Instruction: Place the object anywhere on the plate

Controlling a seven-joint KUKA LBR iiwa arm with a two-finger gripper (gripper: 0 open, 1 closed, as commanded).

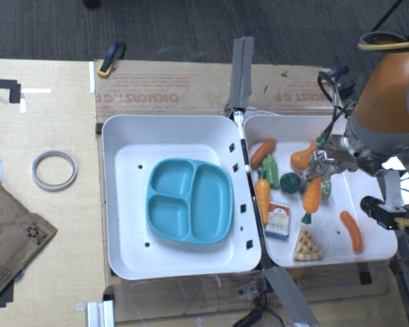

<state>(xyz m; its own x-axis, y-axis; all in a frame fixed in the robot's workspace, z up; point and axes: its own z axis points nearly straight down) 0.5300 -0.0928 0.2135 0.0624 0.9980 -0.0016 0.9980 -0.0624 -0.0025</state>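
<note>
A blue three-compartment plate (189, 201) lies in the middle of the left bin (123, 182). My gripper (320, 171) is over the right bin (375, 251), well to the right of the plate. It is shut on the upper end of an orange carrot (312, 196), which hangs nearly upright below the fingers with its green top pointing down. The carrot overlaps a green piece (325, 189) behind it.
The right bin also holds a red sausage (262, 152), a green vegetable (271, 171), a dark green ball (290, 182), an orange piece (301, 159), a second carrot (262, 197), a small box (278, 221), a pizza slice (307, 245) and another sausage (352, 231). A tape ring (54, 169) lies at left.
</note>
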